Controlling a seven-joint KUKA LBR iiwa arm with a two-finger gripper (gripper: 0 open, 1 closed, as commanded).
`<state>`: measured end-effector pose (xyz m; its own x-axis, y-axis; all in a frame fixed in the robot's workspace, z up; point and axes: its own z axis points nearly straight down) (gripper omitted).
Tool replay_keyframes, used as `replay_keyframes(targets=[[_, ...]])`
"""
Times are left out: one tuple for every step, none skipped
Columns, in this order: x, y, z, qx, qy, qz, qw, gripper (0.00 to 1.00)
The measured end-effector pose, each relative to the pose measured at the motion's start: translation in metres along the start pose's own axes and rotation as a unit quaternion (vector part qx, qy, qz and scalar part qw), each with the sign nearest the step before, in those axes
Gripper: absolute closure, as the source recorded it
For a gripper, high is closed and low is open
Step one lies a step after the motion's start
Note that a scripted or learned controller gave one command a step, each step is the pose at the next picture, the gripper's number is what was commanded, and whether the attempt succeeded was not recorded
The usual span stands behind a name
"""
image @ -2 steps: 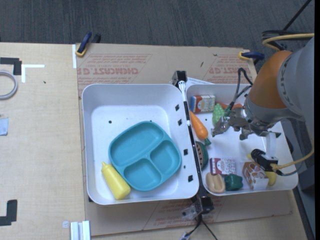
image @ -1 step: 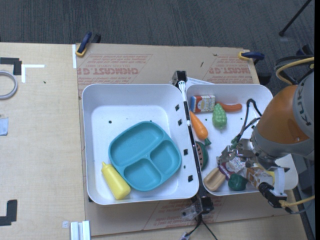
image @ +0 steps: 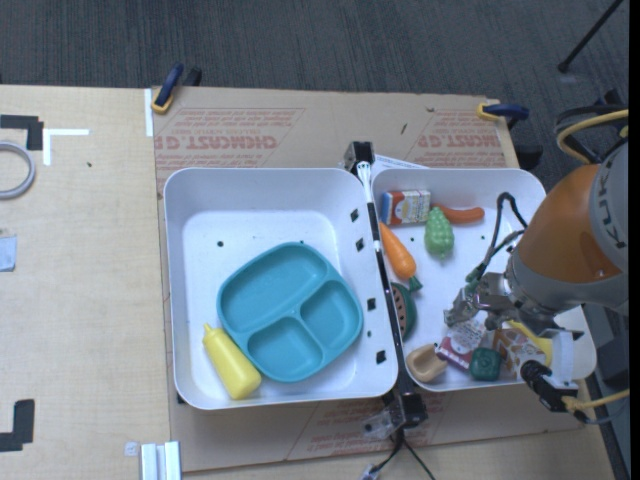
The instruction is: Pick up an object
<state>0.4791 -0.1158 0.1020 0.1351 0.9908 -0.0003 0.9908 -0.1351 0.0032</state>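
Dark grey carpet floor (image: 300, 28) beyond a tan wooden bench (image: 80, 298) — cardboard sheet (image: 260, 133) on top.

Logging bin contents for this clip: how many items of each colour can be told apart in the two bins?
Blue: 1, divided plate
Yellow: 1, bottle
Orange: 2, carrot, sausage
Green: 2, bumpy fruit, dark block
Multicolour: 2, carton, watermelon slice
Tan: 1, small bowl
Total: 9; more lie partly hidden under the hand.
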Motion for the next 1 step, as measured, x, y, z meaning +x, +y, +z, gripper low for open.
replay_keyframes(targets=[[0.0373, -0.0053, -0.0902, 0.001, 0.0, -0.1, 0.995, 1.0]])
